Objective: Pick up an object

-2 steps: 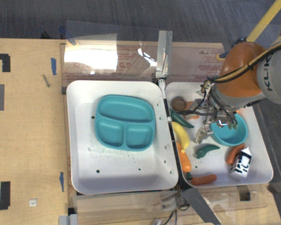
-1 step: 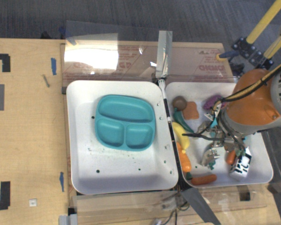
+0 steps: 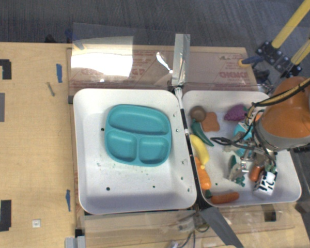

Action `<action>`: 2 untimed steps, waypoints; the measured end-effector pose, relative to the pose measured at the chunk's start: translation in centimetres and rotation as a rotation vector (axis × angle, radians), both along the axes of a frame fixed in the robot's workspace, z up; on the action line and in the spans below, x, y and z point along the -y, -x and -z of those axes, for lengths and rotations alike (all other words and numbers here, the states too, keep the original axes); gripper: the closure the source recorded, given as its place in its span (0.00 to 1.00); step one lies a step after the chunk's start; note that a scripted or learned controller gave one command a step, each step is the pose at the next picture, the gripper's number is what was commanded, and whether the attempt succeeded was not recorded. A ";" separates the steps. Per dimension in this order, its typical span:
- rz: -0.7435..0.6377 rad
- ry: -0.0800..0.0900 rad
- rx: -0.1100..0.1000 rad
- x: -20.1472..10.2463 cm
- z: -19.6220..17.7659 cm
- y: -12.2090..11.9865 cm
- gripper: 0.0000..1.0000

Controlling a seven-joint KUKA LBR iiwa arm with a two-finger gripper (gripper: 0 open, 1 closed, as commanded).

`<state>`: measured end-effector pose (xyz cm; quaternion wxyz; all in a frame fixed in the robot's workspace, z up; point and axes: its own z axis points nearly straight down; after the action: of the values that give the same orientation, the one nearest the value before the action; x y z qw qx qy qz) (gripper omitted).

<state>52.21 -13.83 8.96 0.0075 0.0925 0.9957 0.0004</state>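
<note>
A pale wooden bench [image 3: 31, 138] bears two white bins — the left bin [image 3: 93, 190] holds a teal tray [image 3: 138, 134]; the gripper [image 3: 241, 170] hangs over the right bin [image 3: 289, 187] — grip unreadable.

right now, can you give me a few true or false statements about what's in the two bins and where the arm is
1. A teal divided tray lies in the left bin. True.
2. The banana lies in the left bin. False: it is in the right bin, near the wall between the bins.
3. The arm's orange band is above the right bin. True.
4. The purple grapes lie at the near edge of the right bin. False: they are toward its far side, right of the orange piece.
5. The pincer is down among the toy foods in the right bin. True.
6. The divided tray has food in its compartments. False: nothing lies in them.
</note>
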 end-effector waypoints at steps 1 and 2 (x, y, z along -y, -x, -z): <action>0.027 -0.001 -0.003 0.6 -3.4 -5.9 0.00; 0.090 0.000 -0.006 0.5 -0.4 -9.8 0.00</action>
<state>61.98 -14.36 9.41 0.0043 0.1373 0.9905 -0.0001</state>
